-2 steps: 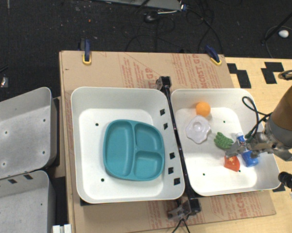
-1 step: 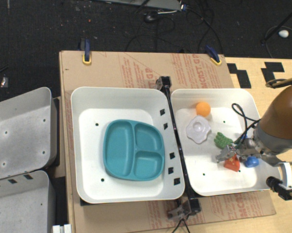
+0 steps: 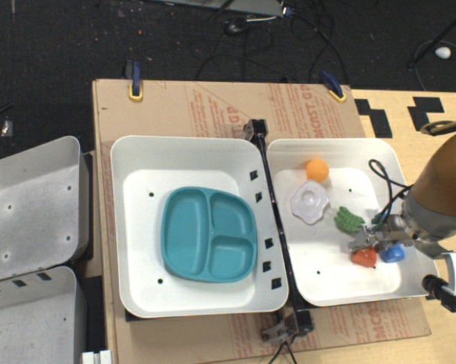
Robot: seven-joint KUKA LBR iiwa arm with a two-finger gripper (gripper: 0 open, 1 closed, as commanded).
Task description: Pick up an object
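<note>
We see the objects for picking gathered in the right bin (image 3: 341, 290), one of two shallow white bins side by side on a brown table (image 3: 182, 108). A small red object (image 3: 364, 258) lies near the bin's lower right; it is too small for us to tell its long axis or which way it points. Just beside it to the right sits a small blue object (image 3: 393, 254). A green object (image 3: 349, 220) lies up and to the left of the red one, its long axis running diagonally from upper left to lower right. A clear plastic piece (image 3: 309, 203), roundish, lies left of the green one, and an orange ball (image 3: 316, 170) sits above it, toward the bin's far side.

The pincer (image 3: 368, 240) reaches in from the right on the grey arm (image 3: 440, 196), low over the red and blue objects and close beside the green one. We cannot tell how it stands, or whether it touches anything.

In the left bin (image 3: 136, 158) lies a teal divided plate (image 3: 209, 234) with three compartments.
</note>
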